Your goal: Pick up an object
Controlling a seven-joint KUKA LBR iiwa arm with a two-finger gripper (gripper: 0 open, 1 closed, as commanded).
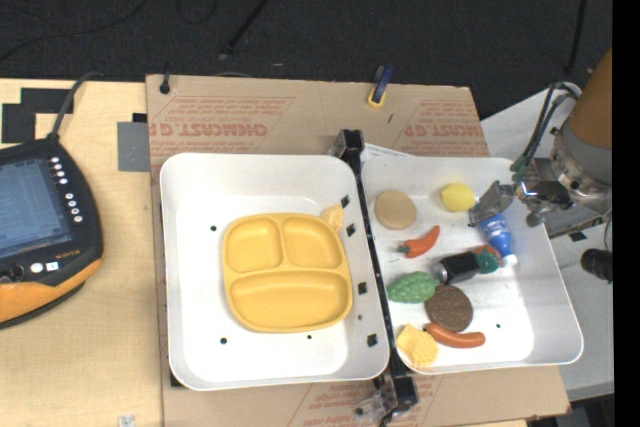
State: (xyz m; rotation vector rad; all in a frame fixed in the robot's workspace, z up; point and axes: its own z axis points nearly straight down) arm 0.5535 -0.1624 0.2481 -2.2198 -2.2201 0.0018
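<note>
Right now the gripper hangs over the right bin near its right wall, with the grey arm reaching in from the right edge. Whether anything is pinched there cannot be told from this slant; a blue bottle lies directly below the gripper, touching or almost touching it, its long axis running from far-left to near-right.

Just left of the blue bottle lies a black cylinder with a green end, its long axis pointing left-near to right-far. Around them sit a yellow ball at the far side, a tan disc, a red chili slanting toward the far right, a green lumpy piece, a brown disc, a sausage lying left to right, and a yellow piece in the near-left corner.

Open floor remains along the bin's near-right part. The left bin holds a yellow divided tray, with bare white floor all round it.
</note>
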